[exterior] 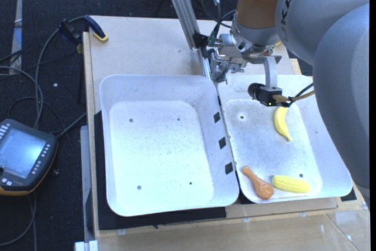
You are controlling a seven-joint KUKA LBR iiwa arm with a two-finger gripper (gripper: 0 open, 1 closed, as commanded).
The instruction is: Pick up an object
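One control pendant (22,154) lies off the worktop (147,47) at far left, its cable trailing up toward a blue clamp (87,26) that grips the worktop's back corner, probably to stop the board from shifting. Next comes the left bin (158,138), its right rim overlapping the right bin (254,138) along a seam marked with black tabs. A slanted aluminium post (181,0) rises from behind that seam.

Just right of the post's foot hangs the pincer (221,72), over the back rim where the two bins meet and well apart from anything it could take. At this angle I cannot tell whether it is open or closed, and nothing shows in its grasp.

All the candidates lie in the right bin. An orange drumstick-shaped toy (258,182) and a yellow corn cob (291,184) rest near the front edge, just beside each other. A small banana (282,123) lies farther back toward the right wall. It sits nearest the pincer with open floor around it, so it looks the easiest pick, though the pincer must first travel right and descend.
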